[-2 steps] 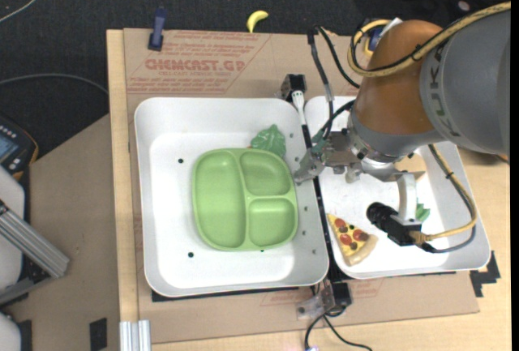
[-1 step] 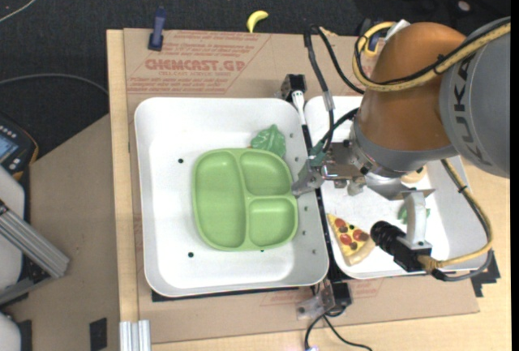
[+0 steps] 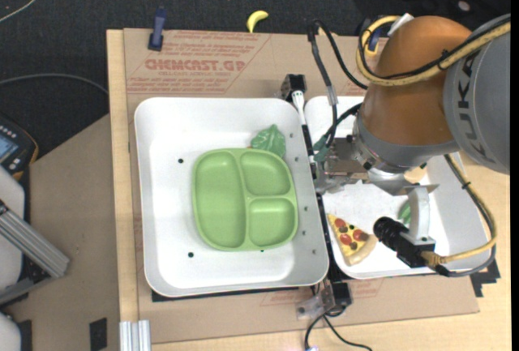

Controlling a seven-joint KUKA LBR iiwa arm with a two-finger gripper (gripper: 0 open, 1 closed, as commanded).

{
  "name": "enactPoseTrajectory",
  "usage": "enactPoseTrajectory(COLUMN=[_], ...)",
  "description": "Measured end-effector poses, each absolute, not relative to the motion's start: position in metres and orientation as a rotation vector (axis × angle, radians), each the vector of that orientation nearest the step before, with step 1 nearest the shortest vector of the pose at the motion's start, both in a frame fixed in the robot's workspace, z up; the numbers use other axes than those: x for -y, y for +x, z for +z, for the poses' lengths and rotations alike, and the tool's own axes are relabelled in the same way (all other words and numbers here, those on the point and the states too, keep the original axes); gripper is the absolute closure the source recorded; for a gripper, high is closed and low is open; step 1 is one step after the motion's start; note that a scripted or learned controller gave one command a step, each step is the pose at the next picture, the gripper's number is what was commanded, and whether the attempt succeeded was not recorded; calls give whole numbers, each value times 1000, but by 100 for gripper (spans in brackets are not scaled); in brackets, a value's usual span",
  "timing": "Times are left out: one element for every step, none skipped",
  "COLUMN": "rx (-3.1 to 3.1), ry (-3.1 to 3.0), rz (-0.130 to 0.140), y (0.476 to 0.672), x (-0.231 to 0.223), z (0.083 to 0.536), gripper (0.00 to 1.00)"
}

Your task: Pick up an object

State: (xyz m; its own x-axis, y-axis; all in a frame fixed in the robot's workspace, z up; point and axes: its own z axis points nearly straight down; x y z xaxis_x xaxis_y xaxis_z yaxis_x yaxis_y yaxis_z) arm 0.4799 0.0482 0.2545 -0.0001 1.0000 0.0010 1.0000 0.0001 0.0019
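Gripper (image 3: 334,165) over right bin's left edge

Whether the gripper is released or clenched cannot be told. Just toward the view's bottom from it lies a pizza slice toy (image 3: 351,238); left of it, a green divided plate (image 3: 243,199).

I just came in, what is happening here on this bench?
A grey and orange robot arm reaches in from the right and hangs low over the right bin. A toy pizza slice lies there, near the bin's lower left corner in the picture. The left bin holds a green divided plate, with a darker green leafy thing behind it. This view does not let me tell whether the arm has picked up anything.
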Motion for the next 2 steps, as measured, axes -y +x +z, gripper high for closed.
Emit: enactPoseTrajectory(rx=[-2220, -2222], ry=[2209, 2213], rz=[24, 15], y=[481, 480], x=[-70, -93], z=[398, 469], gripper=[100, 100])
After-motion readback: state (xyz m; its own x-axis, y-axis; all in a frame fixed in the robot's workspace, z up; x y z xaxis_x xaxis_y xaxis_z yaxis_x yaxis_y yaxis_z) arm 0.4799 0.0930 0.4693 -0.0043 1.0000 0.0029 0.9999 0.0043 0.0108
